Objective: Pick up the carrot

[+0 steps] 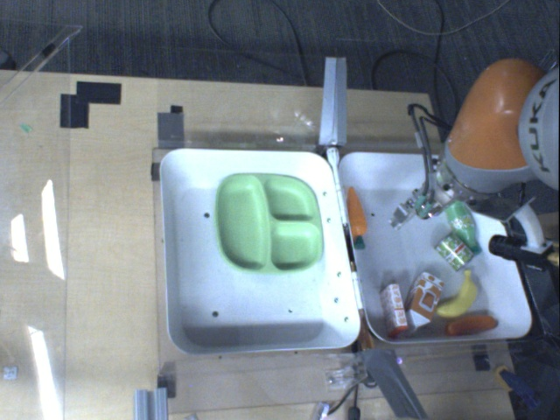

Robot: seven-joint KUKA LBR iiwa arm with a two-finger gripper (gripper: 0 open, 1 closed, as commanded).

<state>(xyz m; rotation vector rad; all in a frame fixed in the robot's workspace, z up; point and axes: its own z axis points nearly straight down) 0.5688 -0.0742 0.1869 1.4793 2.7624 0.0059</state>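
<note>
The carrot (355,213) is a slim orange piece lying lengthwise along the left wall of the right bin (385,175), next to the divider. My gripper (409,208) hangs low over the middle of that bin, a short way right of the carrot and apart from it. Nothing shows between gripper and carrot. The arm's orange band (494,116) is up to the right.
A green divided tray (267,221) lies in the left bin (188,261). The right bin also holds a green bottle (460,220), a green can (453,252), a banana (461,298), a red sausage (471,325) and two small cartons (395,309) (425,293).
</note>
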